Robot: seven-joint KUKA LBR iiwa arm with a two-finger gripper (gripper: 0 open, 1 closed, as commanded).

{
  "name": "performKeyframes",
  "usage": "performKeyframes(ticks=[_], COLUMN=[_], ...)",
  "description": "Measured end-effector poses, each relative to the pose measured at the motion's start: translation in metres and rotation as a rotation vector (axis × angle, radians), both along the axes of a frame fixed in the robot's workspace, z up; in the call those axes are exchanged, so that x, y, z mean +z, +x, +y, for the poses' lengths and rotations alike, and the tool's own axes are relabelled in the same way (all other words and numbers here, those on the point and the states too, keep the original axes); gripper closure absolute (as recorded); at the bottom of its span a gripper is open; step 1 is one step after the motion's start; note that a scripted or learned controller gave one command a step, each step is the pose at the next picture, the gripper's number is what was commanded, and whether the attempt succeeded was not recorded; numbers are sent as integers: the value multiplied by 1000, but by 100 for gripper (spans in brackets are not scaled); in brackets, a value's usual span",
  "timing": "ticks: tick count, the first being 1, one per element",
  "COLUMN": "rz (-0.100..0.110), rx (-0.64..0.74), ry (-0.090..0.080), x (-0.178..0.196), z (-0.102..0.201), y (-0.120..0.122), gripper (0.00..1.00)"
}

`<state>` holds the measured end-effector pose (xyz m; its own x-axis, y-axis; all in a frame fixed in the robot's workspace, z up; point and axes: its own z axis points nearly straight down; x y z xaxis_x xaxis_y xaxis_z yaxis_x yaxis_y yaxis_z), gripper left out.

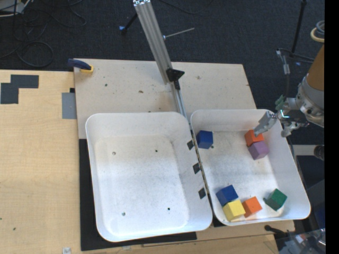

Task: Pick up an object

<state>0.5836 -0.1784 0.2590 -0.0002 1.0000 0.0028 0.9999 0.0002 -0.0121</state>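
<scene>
The gripper [263,126] is hanging over the right bin [296,184], its tip just above an orange block [252,138] touching a purple block [259,150]; whether it is spread or pinching, I cannot tell. Seven blocks are lying in that bin: two orange, two blue, one purple, one yellow, one green. The left bin [100,136] is sitting beside it on the wooden bench [127,86], with dark carpet and cables lying beyond.

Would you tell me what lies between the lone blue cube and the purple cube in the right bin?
Camera view: bare speckled bin floor separates the lone blue cube from the purple cube.
</scene>
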Motion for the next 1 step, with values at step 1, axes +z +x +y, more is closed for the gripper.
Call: performKeyframes(ticks=[1], rz=[-4], rx=[0], ry=[-1], x=[2], z=[0], y=[1], gripper=[0])
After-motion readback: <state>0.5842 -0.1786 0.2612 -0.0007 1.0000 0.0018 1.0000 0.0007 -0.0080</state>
